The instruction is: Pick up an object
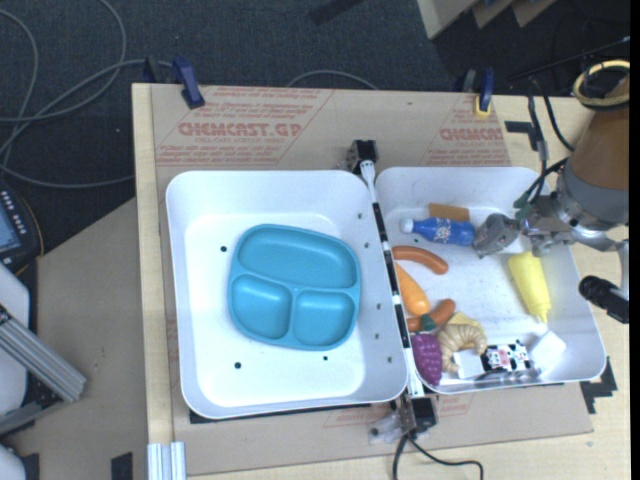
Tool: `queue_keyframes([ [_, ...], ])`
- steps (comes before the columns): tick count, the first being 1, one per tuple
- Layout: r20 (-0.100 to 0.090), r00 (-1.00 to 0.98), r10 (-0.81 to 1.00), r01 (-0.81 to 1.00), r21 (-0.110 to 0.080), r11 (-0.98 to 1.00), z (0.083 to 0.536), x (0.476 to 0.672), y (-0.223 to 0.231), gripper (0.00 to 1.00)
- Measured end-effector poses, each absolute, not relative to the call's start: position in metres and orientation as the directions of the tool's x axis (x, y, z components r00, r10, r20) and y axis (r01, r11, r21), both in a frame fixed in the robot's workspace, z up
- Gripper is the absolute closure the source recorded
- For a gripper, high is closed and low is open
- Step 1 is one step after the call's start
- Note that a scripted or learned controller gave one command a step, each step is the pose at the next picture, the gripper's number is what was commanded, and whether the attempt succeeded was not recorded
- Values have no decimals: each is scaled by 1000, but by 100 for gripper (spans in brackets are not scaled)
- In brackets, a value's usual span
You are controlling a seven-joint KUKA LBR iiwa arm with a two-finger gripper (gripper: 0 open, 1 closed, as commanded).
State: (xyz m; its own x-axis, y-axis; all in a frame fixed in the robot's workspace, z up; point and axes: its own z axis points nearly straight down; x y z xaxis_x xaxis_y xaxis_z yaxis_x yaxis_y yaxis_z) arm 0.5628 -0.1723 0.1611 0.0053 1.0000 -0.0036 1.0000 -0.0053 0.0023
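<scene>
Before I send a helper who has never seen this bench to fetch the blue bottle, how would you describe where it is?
Find the right white bin, the cluttered one. Near its far wall lies the blue bottle on its side, white cap toward the divider, just left of the gripper. It is that bin's one blue item; the orange piece behind it and sausage in front are warm-coloured.

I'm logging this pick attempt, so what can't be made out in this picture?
- End effector, camera view: fingers too small and blurred to read.
- Arm: cut off by the right edge.
- Small black-and-white toy: too small to identify.
- Purple grapes: partly hidden behind the bin's dividing rim.
</scene>
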Motion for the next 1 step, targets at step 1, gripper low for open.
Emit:
queue_keyframes([
  [1,-6,-2,1000,1000,23,2,120,630,-125,0],
])
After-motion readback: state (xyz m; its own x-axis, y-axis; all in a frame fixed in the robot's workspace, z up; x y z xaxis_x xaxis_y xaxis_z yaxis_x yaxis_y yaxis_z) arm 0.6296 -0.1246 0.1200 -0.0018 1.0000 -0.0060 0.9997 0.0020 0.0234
